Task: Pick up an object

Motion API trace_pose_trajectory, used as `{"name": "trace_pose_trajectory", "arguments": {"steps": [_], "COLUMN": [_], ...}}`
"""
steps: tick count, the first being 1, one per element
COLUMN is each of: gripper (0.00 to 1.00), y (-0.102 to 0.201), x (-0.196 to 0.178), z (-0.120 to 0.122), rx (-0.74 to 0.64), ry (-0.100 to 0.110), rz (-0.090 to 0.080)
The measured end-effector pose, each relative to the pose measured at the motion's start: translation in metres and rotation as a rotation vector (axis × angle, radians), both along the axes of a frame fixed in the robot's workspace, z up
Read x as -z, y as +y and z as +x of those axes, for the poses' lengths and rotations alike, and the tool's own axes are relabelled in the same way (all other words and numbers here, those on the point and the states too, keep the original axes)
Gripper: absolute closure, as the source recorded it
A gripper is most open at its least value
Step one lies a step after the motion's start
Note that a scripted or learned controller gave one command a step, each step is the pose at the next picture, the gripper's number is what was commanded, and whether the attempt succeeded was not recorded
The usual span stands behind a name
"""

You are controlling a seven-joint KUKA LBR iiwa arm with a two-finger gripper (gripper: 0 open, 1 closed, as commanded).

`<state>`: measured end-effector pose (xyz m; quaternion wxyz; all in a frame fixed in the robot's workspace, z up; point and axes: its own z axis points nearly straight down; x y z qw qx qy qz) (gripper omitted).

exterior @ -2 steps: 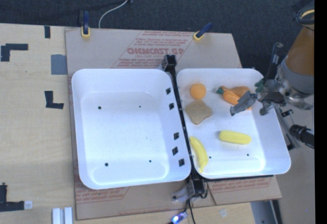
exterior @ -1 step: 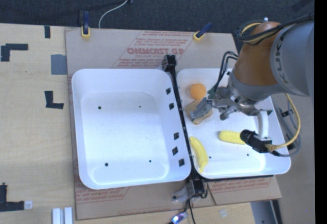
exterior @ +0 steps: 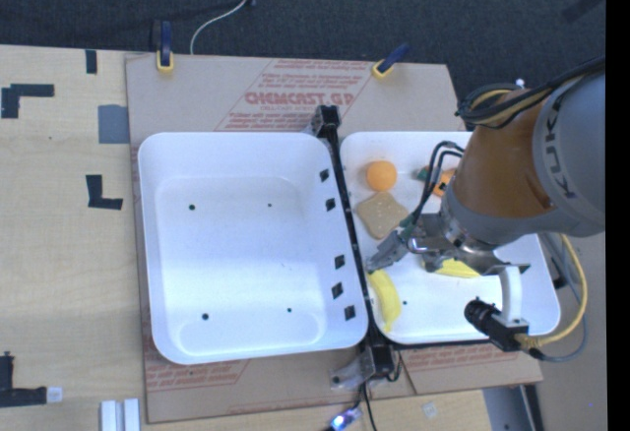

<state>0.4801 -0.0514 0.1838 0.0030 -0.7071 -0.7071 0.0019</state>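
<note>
The end effector (exterior: 392, 252) hung open and empty in the right bin (exterior: 512, 321), so it should descend squarely around the tan block (exterior: 380, 214) before closing.

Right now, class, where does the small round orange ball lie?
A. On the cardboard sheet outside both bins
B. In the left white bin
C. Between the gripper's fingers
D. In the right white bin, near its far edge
D: the small round orange ball sits on the floor of the right white bin, near its far edge, beyond the tan block.
</note>
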Motion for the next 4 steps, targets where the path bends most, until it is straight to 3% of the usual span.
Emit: {"name": "trace_pose_trajectory", "arguments": {"steps": [1, 2, 3, 4], "gripper": [0.00, 0.00, 0.00, 0.00], "y": [0.031, 0.069, -0.010, -0.045], "x": [0.000, -0.194, -0.057, -0.064], "z": [0.015, 0.025, 0.082, 0.129], "rx": [-0.004, -0.007, 0.007, 0.001], "ry": [-0.005, -0.024, 0.002, -0.009], "rz": [-0.001, 0.001, -0.006, -0.004]}}
